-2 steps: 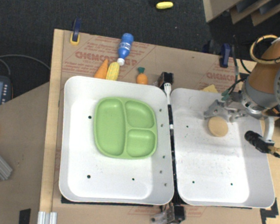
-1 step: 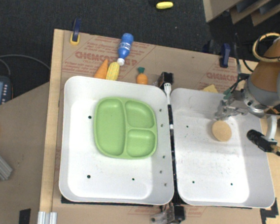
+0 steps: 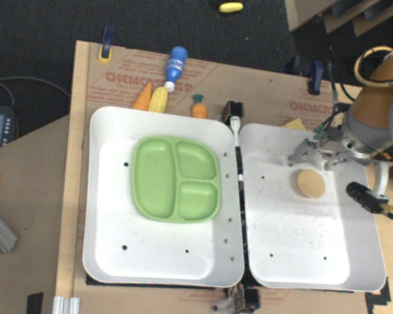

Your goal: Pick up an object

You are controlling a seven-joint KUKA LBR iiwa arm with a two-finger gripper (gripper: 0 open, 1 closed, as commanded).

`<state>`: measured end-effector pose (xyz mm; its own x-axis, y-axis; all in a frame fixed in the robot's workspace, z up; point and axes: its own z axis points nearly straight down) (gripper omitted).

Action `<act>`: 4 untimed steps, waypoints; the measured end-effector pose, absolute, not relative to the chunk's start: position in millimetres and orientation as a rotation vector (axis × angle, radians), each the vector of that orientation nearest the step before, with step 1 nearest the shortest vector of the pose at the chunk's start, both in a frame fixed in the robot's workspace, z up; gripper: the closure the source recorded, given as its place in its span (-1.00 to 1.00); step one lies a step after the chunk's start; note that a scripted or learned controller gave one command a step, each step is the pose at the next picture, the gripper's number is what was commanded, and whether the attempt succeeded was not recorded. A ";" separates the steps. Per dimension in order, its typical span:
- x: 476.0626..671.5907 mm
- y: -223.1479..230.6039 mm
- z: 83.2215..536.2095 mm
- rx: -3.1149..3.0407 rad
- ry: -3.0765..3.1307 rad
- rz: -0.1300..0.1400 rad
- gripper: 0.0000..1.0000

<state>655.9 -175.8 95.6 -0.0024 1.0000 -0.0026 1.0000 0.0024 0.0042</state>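
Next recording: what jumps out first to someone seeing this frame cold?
The green divided plate sits in the middle of the left bin, the brightest thing on the bench. In the right bin, a round tan object lies just below the claw of the arm, which reaches in from the right. Toy vegetables and a small bottle lie behind the left bin.

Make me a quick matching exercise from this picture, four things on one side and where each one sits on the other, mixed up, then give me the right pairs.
Things:
1. green divided plate
2. tan round object
3. blue and white bottle
4. small carrot

Places:
A. in the right bin
B. on the bench just behind the left bin, near the gap between the bins
C. in the left bin
D. on the bench beside the corn cob, farther back

Pairs: 1-C, 2-A, 3-D, 4-B
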 end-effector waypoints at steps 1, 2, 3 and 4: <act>634.1 -185.5 84.2 2.225 2.222 -0.004 -1.00; 635.9 -185.4 95.8 2.221 2.220 0.000 1.00; 635.7 -185.4 95.2 2.222 2.220 -0.001 -1.00; 569.0 -209.7 83.8 2.231 2.221 -0.006 -1.00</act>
<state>569.0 -209.7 83.8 0.0046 1.0000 0.0017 1.0000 -0.0046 -0.0075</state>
